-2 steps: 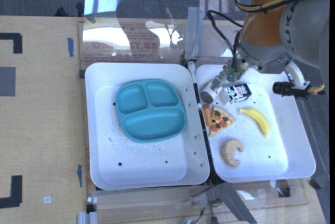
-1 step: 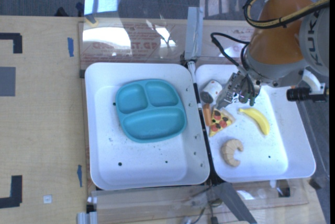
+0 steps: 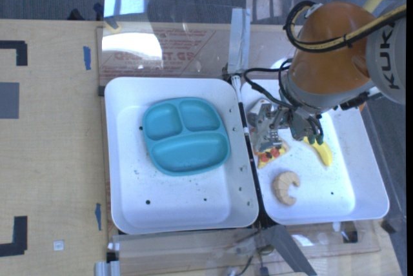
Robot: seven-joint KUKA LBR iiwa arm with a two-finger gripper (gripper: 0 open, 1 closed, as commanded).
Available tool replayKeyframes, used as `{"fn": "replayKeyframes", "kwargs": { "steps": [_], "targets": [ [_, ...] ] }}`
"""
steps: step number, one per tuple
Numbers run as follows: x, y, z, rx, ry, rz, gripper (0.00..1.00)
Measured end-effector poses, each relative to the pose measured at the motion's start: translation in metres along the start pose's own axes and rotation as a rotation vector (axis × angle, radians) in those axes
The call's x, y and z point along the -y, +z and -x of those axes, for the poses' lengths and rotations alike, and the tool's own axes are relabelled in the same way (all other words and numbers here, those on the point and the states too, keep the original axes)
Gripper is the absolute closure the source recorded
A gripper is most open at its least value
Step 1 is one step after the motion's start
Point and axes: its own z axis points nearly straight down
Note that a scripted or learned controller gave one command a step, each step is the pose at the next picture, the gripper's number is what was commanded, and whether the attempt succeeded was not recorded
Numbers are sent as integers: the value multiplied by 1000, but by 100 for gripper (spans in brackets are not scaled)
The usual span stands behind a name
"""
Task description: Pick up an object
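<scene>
**Arm low over the right bin, grip unreadable**

Looking down on the bench, I see the arm (image 3: 335, 42) reaching in from the right, its orange band sitting over the far part of the right bin (image 3: 361, 204). The gripper (image 3: 274, 133) hangs low at that bin's left side, close to the wall it shares with the left bin (image 3: 129, 204). From this angle I cannot tell how the gripper is set or whether it has anything in it; the metal parts blur together.

Just under the gripper lies a small red-and-orange object (image 3: 271, 153), apparently touching or nearly touching the tool. A yellow banana-shaped piece (image 3: 322, 152) lies to its right, with a bit of green (image 3: 314, 137) at its upper end, partly under the wrist. Nearer to me, a tan croissant-shaped piece (image 3: 286, 187) rests on the bin floor, apart from the others.

In the left bin, a blue divided plate (image 3: 186, 136) lies flat, three compartments facing up.
</scene>
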Motion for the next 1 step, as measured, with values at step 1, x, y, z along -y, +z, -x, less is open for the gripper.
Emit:
{"fn": "replayKeyframes", "kwargs": {
  "steps": [1],
  "targets": [
    [-37, 28, -44, -4, 366, -1, 100]
  ]
}}
